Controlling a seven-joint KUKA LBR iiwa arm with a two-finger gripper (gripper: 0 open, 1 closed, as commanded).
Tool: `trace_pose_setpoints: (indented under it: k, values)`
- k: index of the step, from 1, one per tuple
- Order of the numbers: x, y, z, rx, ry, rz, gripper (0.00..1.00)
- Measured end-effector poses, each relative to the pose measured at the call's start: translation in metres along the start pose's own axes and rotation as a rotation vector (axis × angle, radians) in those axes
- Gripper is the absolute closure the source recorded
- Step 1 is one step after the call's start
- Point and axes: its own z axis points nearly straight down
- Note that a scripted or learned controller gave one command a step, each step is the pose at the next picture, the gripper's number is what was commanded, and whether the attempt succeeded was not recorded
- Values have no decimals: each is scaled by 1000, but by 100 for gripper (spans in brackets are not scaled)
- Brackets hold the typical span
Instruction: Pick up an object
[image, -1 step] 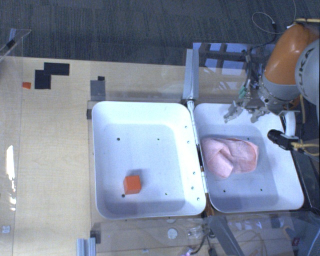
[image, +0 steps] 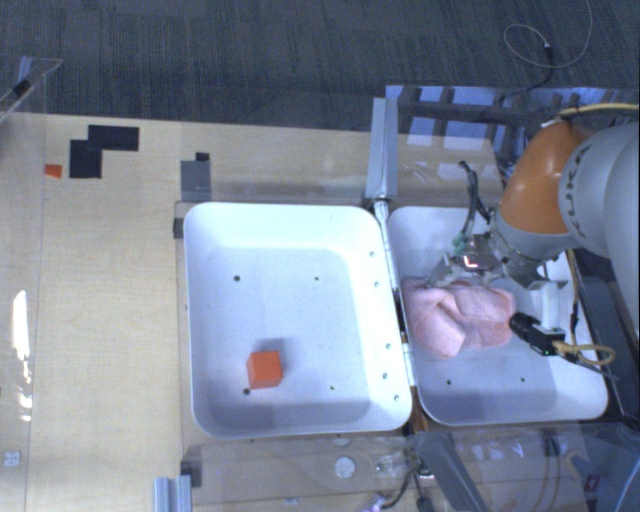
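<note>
Landmark: the metal divider (image: 392, 290) running between the two white bins.
Left bin (image: 210, 300): sits on the far side of the divider from the arm, with a small orange block (image: 265, 369) lying in its near part, well away from the divider.
Right bin (image: 520, 400): sits on the arm's side, and a soft pink cloth (image: 458, 317) lies bunched in it, just beside the divider.
Arm (image: 570, 190): grey with an orange band, bent down over the right bin.
Gripper (image: 470, 262): low over the far edge of the pink cloth, close to the divider; from here I cannot tell how its jaws stand or whether it touches the cloth.
</note>
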Motion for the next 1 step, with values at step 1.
trace_pose_setpoints:
  k: [1]
  values:
    - [8, -42, 5, -18, -5, -197, 0]
